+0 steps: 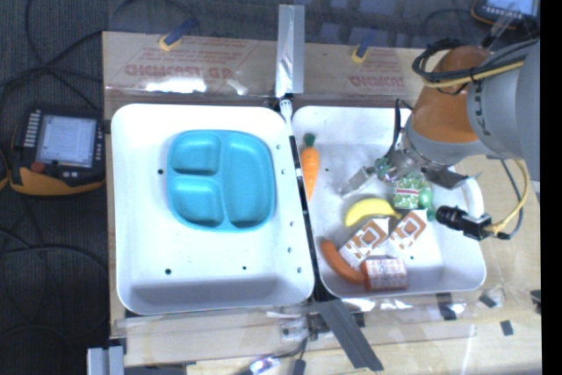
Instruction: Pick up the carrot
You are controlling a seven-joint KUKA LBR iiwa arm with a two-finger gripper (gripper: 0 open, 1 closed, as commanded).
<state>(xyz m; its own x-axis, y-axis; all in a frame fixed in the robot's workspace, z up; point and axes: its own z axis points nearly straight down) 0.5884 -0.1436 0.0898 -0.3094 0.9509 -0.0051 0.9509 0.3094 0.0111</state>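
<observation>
The carrot (309,172) lies in the right bin (474,275), tight against that bin's left wall, its green top pointing toward the far edge and its orange body running back toward the near side. It lies by itself, with bare white floor between it and the other things in that bin.

The arm (492,105) reaches in from the right, its orange band above the wrist sitting over the bin's far right part. The hand (373,174) hangs low over the middle of the right bin, well to the right of the carrot and just above a yellow banana (370,211). Its two fingers (355,182) stand apart in a narrow spread, and nothing lies between them.

Just right of the hand sits a small green and white packet (411,194). Nearer the front of the bin lie two orange and white boxes (386,237) side by side, a red can (384,273) on its side, and a sausage (339,261) slanting toward the bin's front left corner.

The left bin (149,272) holds a blue tray (220,178) with compartments, lying flat near its middle.

Both bins rest on the table (198,61), and a handheld control unit (57,149) lies on the floor to the left
</observation>
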